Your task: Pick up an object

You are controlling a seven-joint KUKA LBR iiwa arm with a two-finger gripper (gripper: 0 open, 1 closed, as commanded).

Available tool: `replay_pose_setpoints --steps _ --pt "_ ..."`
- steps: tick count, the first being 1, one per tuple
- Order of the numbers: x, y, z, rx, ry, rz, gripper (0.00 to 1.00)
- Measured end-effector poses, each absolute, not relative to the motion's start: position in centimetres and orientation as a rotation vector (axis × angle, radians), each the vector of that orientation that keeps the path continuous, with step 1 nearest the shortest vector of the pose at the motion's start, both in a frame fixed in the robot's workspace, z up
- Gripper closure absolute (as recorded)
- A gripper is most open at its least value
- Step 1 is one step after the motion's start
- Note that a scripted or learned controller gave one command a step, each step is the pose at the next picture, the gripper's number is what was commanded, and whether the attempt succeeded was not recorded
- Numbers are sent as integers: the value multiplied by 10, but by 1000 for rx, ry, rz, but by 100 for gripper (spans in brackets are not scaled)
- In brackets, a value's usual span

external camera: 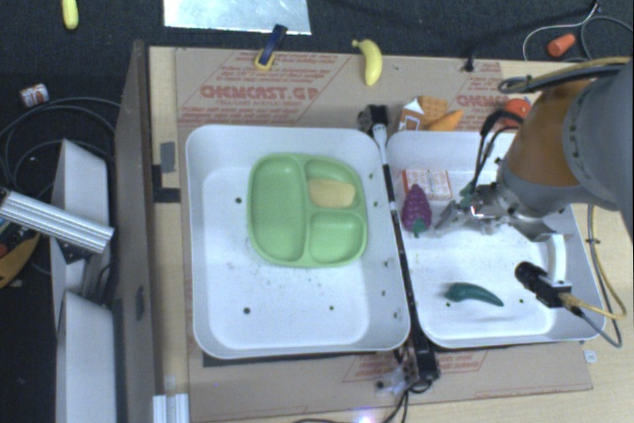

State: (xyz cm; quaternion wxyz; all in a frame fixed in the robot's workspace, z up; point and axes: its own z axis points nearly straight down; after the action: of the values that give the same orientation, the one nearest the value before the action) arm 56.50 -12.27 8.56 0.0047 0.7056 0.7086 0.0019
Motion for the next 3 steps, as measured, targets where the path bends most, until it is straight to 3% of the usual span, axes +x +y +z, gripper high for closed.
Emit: replay_pose_setpoints --steps 1,2,3 --pt "669 -137 85 2216 2244 -17 0" --pt "669 -87 111 2212 2230 0 0" --pt "656 -90 83 2220 2223 0 0"
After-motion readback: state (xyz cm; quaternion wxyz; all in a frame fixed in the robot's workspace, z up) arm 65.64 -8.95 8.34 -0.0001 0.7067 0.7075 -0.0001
